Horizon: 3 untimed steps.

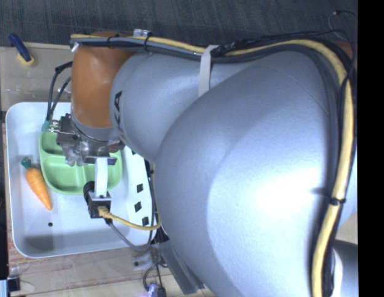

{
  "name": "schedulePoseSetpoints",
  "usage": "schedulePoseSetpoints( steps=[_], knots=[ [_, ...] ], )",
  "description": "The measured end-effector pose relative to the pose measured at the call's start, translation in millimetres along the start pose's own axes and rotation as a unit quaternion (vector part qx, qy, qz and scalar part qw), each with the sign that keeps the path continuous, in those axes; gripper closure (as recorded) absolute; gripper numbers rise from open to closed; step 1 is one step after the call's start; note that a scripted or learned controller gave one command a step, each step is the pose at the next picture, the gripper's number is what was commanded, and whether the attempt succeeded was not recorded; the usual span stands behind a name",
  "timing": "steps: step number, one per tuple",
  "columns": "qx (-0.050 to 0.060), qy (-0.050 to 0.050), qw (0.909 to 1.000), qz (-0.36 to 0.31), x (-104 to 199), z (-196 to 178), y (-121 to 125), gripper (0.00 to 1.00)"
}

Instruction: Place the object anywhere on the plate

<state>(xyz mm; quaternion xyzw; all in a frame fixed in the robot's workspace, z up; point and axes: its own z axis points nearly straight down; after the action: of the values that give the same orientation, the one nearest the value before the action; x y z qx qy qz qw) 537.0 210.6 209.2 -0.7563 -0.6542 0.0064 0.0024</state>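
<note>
grey arm casing (pixel 253 166) sits nearest the lens and covers most of the camera view, reaching in from the right with its orange band (pixel 93 85) turned toward the left bin (pixel 18 166). that posture puts the wrist directly over the green plate (pixel 62 172), probably because the plate is the drop target. the gripper (pixel 86 150) hangs low above the plate's near edge, and whether its jaws are apart or together cannot be told, since the wrist body hides them. a carrot (pixel 39 186), likely the object to place, lies on the bin floor just beside the plate's left rim, not on it. a yellow cable (pixel 133 224) loops below the wrist, slack enough for the reach. judged so, the placing is not yet done.
</note>
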Motion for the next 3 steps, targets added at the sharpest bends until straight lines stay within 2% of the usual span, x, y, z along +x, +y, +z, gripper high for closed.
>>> schedulePoseSetpoints(
  steps=[1, 2, 3],
  knots=[
    [0.0, 0.0, 1.0, 0.0, 0.0, 0.0, 0.0, 0.0],
    [0.003, -0.002, 1.0, -0.004, 0.3, -6.9, 0.4, 1.0],
    [0.003, -0.002, 1.0, -0.004, 0.4, -6.9, 0.3, 0.0]
  ],
)
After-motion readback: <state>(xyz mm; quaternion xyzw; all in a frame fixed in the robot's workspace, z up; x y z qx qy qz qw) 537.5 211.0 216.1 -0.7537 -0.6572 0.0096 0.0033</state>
